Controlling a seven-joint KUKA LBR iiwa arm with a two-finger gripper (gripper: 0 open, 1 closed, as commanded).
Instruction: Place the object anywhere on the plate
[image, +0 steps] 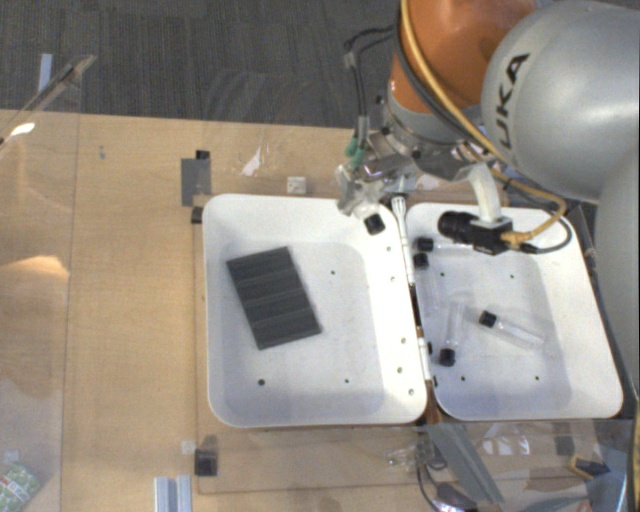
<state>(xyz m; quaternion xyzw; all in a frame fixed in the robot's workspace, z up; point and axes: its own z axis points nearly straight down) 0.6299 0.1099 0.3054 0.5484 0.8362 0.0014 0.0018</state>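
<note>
– On the desk (110, 330), what is biggest?

– The grey arm (560, 90), up and to the right of its pincer (368, 195). The pincer hangs at the far rim where the two bins meet. I cannot tell whether it is wide, narrow or holding anything.

– And the bins?

– The left bin (215, 400) spreads below and left of the pincer, the right bin (600, 400) below and right.

– The plate?

– The dark ribbed plate (272, 297) lies flat in the left bin, down and left of the pincer, well apart from it.

– The object?

– A clear vial (505, 326) with a black cap lies in the right bin, with a second vial (453, 325) near it. A small black piece (374, 224) sits just under the pincer; I cannot tell what it is.
</note>
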